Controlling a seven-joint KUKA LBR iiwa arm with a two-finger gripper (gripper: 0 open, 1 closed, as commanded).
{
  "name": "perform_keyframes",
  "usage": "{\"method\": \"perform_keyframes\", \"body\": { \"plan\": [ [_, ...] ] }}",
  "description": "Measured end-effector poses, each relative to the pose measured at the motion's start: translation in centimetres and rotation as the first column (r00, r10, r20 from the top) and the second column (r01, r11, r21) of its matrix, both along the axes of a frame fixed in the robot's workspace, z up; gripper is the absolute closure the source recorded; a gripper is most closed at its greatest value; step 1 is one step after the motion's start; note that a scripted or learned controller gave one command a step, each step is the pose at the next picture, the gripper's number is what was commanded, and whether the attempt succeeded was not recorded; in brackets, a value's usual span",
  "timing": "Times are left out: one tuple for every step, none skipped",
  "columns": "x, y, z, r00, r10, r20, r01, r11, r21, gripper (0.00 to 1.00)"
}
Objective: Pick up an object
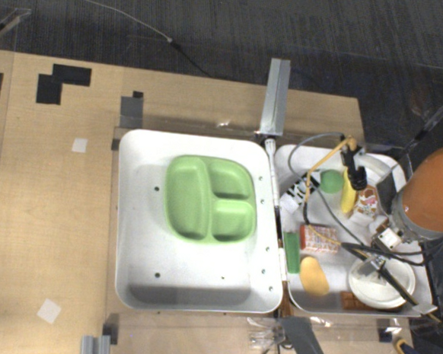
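Overhead, desk (42, 219) carries two white bins side by side. Left bin (134, 265) has a green divided tray (208, 198) lying flat, near its middle. Right bin (292, 296) is cluttered: yellow-orange rounded object (314, 277), green stick (292, 252) along the left wall, red-patterned packet (320, 238), green round thing (330, 180), yellow piece (348, 194), white round lid (377, 285). Arm (434, 189) with orange band reaches in over the right bin's far right side; hand state cannot tell, cables cover it.
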State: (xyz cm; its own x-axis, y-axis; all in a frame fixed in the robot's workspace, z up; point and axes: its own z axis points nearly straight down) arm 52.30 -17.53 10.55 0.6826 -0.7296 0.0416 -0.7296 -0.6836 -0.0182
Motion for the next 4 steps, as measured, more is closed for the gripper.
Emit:
{"method": "perform_keyframes", "body": {
  "plan": [
    [-0.65,-1.1,0.04,0.994,-0.105,0.015,0.105,0.994,0.02,0.0],
    [-1.0,-1.44,0.07,0.984,-0.175,0.022,0.174,0.984,0.026,0.0],
    [-1.45,-1.09,0.16,0.979,-0.201,0.03,0.201,0.979,0.019,0.0],
    [-1.46,-1.12,0.15,0.985,-0.171,0.028,0.17,0.985,0.02,0.0]
  ]
}}
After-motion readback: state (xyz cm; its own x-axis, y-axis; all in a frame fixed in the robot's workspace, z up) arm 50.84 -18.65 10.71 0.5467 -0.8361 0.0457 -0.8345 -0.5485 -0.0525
